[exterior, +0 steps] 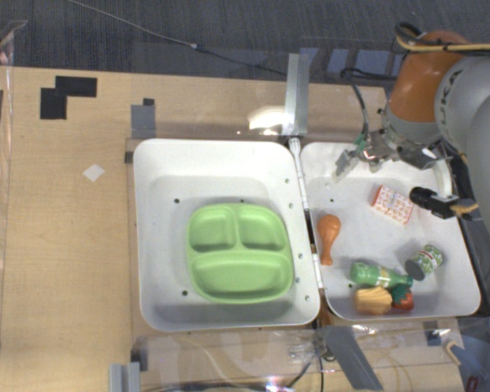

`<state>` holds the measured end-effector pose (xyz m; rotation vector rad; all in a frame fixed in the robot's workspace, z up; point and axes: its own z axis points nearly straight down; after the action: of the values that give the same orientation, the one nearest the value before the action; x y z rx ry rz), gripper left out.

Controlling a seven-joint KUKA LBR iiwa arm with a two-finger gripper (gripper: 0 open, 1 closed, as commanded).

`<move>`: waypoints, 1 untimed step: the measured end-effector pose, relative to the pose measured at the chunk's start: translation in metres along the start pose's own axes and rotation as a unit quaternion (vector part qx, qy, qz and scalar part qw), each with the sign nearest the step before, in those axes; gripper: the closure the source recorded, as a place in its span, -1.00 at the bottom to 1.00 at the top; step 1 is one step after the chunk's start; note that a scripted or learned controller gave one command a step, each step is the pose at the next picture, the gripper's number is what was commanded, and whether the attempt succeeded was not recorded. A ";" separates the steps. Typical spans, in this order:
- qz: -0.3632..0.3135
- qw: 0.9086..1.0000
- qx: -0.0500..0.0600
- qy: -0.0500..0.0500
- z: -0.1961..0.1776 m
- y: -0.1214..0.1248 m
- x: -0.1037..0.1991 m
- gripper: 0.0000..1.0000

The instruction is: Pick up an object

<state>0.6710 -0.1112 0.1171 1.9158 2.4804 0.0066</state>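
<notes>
My gripper [356, 158] hangs over the far edge of the right bin [351, 219], open, with nothing between its fingers. Below it in that bin lie a white box with a red pattern [392, 204], an orange drumstick-shaped toy [328, 235] by the left wall, a small green can [425, 261], a green bottle [376, 274], a yellow-orange toy [373, 300] and a red piece [403, 302]. The box is the closest of these to the gripper, a little to its lower right.
The left bin [163, 178] holds a green divided plate [239, 251]. A metal divider post [297, 96] stands between the bins at the back. The grey arm with its orange band [416, 80] reaches in from the upper right.
</notes>
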 end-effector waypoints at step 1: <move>0.095 0.995 0.001 -0.001 -0.033 -0.054 -0.083 -1.00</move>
<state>0.6390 -0.2056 0.1501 2.1440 2.2863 0.0054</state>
